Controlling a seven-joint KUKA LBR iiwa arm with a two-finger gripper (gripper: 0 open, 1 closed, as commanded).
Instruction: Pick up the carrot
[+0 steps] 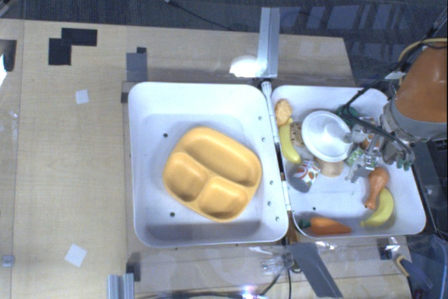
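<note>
- The carrot [329, 225] is lying flat along the near wall of the right bin [420, 217], orange body pointing right, green stub at its left end close to the bin's near-left corner; nothing is gripping it.
- 2 neighbours are sitting to its right: a yellow banana [379, 210] curving along the near-right corner, and a brown drumstick-shaped piece [376, 184] just above that banana; both are apart from the carrot.
- Further up the bin, a white bowl [325, 134] is resting among smaller items, with a second banana [287, 143] running along the left wall and a round cracker [283, 110] above it.
- The gripper [364, 161] is hovering over the middle of the right bin, above the drumstick-shaped piece and well apart from the carrot; whether it is released or clenched cannot be told, since the tip is blurring into the clutter beneath.
- The left bin [140, 150] is carrying 1 yellow divided tray [212, 172]; it is playing no part here.
- Risks, as judged: a descent from the present position is likely to be meeting the drumstick-shaped piece or the banana instead of the carrot; the carrot's closeness to the near wall is leaving little room for a finger on that side, so a finger may be striking the rim or nudging the carrot into the corner.
</note>
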